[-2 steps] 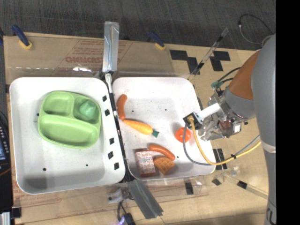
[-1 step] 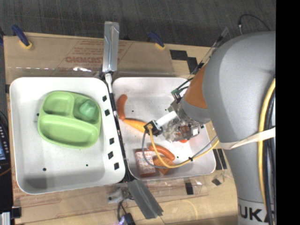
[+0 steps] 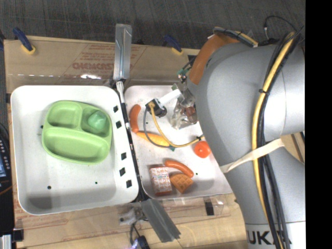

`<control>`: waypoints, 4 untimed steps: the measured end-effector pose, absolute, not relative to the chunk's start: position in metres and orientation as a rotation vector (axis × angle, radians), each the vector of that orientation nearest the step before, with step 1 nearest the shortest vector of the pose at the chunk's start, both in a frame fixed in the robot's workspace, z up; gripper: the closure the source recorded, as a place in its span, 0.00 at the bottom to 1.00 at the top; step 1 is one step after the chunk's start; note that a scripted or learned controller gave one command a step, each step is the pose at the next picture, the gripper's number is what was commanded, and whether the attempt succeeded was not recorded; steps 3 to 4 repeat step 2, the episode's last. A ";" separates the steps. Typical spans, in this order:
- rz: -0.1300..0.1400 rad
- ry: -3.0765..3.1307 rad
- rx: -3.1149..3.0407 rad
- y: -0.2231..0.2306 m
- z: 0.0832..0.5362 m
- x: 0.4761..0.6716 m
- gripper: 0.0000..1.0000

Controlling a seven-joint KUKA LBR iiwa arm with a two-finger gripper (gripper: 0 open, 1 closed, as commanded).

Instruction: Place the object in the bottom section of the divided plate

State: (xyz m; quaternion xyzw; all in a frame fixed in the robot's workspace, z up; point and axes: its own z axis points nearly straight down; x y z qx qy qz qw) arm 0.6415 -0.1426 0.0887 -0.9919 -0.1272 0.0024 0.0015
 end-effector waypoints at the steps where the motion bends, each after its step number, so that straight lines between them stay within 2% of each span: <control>1: 0.004 -0.327 -3.123 -0.135 0.126 0.638 1.00; 2: 0.007 -0.336 -3.121 -0.211 0.090 0.609 1.00; 4: 0.007 -0.336 -3.121 -0.211 0.090 0.609 1.00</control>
